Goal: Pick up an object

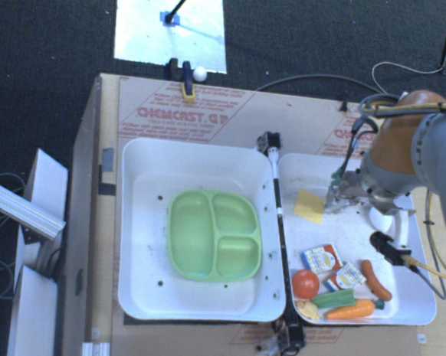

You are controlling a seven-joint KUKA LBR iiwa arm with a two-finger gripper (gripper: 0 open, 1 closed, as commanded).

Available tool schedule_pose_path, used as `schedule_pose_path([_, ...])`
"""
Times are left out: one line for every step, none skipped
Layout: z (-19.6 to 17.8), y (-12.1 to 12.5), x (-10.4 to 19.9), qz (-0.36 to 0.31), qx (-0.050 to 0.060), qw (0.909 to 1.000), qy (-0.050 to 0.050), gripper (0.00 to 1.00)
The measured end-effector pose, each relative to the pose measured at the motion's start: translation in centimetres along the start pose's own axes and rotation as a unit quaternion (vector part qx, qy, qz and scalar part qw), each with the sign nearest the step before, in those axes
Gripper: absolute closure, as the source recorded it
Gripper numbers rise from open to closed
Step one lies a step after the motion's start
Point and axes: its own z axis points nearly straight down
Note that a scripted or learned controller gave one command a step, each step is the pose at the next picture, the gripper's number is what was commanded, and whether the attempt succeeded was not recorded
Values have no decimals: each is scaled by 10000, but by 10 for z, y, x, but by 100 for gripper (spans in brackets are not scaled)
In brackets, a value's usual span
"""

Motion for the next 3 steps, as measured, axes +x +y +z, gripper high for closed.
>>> schedule_pose_path([-68, 50, -82, 18, -7, 10000, -13, 100])
schedule_pose_path([-67, 49, -81, 8, 6, 10000, -4, 0])
schedule_pose_path([12, 50, 15, -1, 25, 10000, 12, 0])
